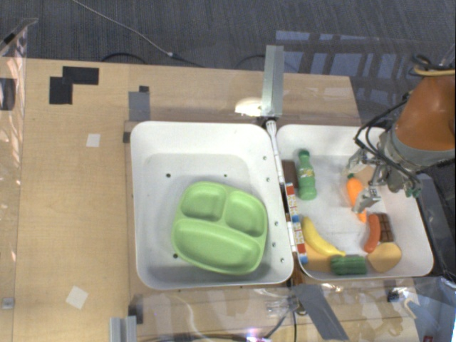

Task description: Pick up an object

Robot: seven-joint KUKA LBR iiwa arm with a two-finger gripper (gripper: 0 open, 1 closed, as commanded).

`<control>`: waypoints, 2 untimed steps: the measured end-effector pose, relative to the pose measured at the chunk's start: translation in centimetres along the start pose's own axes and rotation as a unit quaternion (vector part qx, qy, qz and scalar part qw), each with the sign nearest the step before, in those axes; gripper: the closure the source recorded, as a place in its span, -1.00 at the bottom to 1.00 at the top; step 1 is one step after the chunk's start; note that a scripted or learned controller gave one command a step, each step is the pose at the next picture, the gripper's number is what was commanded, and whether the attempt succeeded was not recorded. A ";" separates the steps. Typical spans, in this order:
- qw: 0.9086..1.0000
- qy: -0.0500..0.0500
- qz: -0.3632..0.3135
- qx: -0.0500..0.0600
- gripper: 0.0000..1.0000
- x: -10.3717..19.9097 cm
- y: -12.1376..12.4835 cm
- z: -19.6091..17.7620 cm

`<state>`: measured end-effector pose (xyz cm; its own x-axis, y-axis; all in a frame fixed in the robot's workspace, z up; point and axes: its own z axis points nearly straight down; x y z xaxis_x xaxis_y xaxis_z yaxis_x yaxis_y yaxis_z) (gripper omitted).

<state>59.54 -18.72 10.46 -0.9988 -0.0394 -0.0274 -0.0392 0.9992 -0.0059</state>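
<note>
My gripper (373,191) hangs low over the right bin (329,155), near its right side, under the orange-banded wrist. Just left of it lies a small orange carrot (353,189), close to or touching the gripper. Below the gripper lie a red sausage (371,239) and a brown chocolate bar (385,226). A green bottle (306,174) lies at the bin's left. A yellow banana (318,239), a dark green vegetable (348,265) and a tan piece (385,256) lie along the near wall. The view shows nothing held by the gripper.
The left bin (153,155) holds a light green divided plate (221,226). A metal post (273,80) stands behind the wall between the bins. Black cables (374,123) loop off the wrist above the right bin's far corner.
</note>
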 end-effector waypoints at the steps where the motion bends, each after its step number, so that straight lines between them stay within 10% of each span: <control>1: 1.000 0.007 0.002 -0.002 -1.00 0.5 1.2 1.5; 2: 1.000 -0.001 0.000 0.000 1.00 0.0 1.3 -0.1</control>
<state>59.52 -17.43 10.52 -0.9988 -0.0397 -0.0287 -0.0396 0.9992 -0.0059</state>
